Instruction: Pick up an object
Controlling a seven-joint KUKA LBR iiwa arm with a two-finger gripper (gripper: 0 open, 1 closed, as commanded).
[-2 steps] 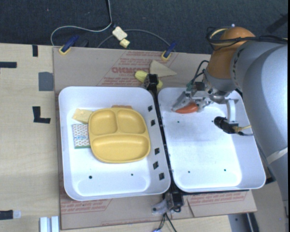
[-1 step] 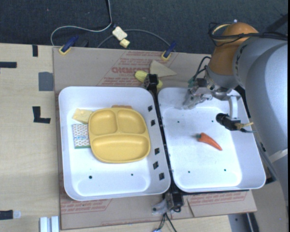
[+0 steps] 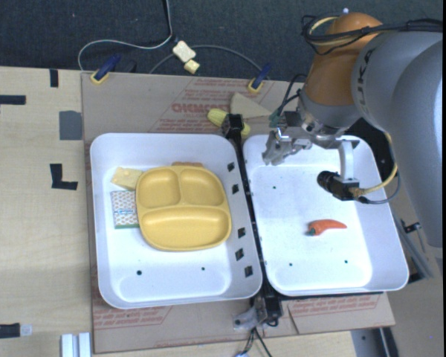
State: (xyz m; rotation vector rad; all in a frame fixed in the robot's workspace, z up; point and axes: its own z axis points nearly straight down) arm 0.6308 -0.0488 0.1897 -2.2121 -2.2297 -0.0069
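Observation:
A small orange-red, pepper-like object [image 3: 327,227] lies in the right bin [image 3: 379,274], a little right of its middle. My gripper [image 3: 277,152] hangs over the far left corner of that bin, well up and left of the orange object, and nothing shows in its grasp. In the left bin [image 3: 111,281] lies a yellow divided plate [image 3: 184,207]. A small patterned packet [image 3: 123,208] and a pale yellow piece [image 3: 125,177] rest against the plate's left side.
A black fitting on a yellow cable [image 3: 339,184] hangs from the arm over the right bin's far right part. The black divider [image 3: 245,214] runs between the bins. Clips and a cable lie on the cardboard [image 3: 201,95] behind them.

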